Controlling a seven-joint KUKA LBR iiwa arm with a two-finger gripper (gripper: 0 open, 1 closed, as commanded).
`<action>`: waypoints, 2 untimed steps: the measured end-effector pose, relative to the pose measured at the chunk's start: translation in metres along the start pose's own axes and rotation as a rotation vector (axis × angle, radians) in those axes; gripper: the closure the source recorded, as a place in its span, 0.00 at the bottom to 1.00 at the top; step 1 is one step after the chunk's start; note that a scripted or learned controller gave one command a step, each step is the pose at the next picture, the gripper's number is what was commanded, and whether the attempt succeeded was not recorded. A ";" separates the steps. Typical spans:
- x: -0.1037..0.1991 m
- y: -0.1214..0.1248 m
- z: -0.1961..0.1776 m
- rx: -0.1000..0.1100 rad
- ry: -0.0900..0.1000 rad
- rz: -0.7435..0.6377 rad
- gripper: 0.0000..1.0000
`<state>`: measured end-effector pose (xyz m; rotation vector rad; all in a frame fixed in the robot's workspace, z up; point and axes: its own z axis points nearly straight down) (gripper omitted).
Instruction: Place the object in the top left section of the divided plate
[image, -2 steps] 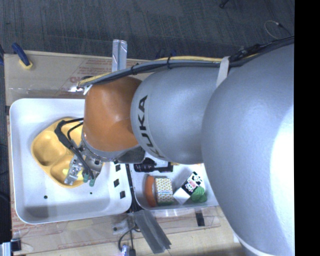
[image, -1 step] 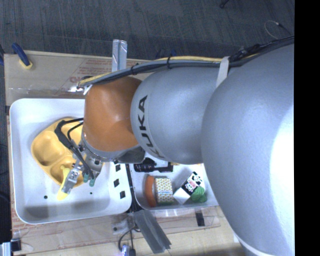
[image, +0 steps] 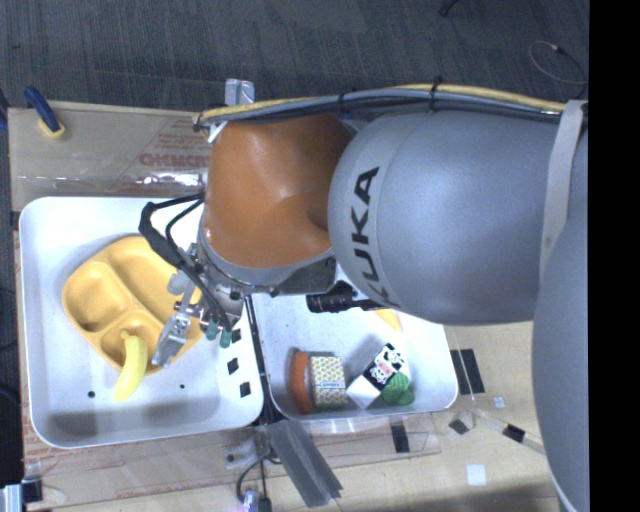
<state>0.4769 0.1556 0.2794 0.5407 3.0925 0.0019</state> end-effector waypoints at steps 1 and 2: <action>-0.009 -0.025 0.044 0.003 0.002 0.179 0.00; -0.009 -0.023 0.034 0.003 0.002 0.173 1.00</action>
